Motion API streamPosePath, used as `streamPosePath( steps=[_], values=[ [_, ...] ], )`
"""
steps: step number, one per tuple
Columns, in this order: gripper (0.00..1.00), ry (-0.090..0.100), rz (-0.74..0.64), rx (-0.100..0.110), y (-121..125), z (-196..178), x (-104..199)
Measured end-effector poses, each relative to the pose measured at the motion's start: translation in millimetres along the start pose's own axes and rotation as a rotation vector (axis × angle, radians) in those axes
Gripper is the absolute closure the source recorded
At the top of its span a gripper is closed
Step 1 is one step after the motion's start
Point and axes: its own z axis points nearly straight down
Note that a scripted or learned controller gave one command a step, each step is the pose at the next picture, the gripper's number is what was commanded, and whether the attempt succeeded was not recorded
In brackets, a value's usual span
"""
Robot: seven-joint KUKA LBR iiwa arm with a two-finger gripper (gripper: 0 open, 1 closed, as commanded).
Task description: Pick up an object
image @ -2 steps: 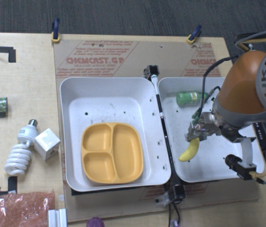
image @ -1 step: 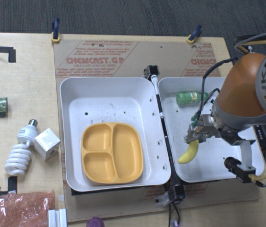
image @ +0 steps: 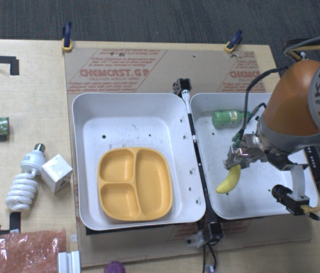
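— Yellow banana (image: 229, 180), lying in the right bin (image: 250, 209), near the middle. Gripper (image: 235, 159) right on its top end, low in the bin.

— Holding it yet?

— Hard to say. Looks like touching the top end, maybe pinching it. Can't tell if spread or pressed together, too dark and small there.

— So which step?

— Looks like the grab step. Down at the banana, not lifted yet, going by how flat it seems to lie on the bin floor.

— And next?

— Probably squeeze tight on that top end, then go straight up, slow. Only one end held, so could swing or slip out.

— Which way does the banana point?

— Long way runs from up-right to down-left. Top end under the gripper, fat bottom end pointing down and left, toward the wall between the bins. A little curved too.

— Anything else close by?

— Green bottle (image: 226, 118) near the top of the same bin, lying on its side, well apart from the banana. Yellow plate (image: 135, 183) in the left bin (image: 91, 129).
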Motion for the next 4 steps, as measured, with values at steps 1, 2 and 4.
streamPosePath(
  steps=[1, 2, 4],
  values=[
    [1.0, 0.0, 0.0, -0.001, 11.5, -0.1, -8.2],
    [1.0, 0.0, 0.001, 0.0, -16.2, -0.1, -22.0],
    [1.0, 0.0, -0.003, 0.0, -2.5, 0.0, 5.3]
  ],
)
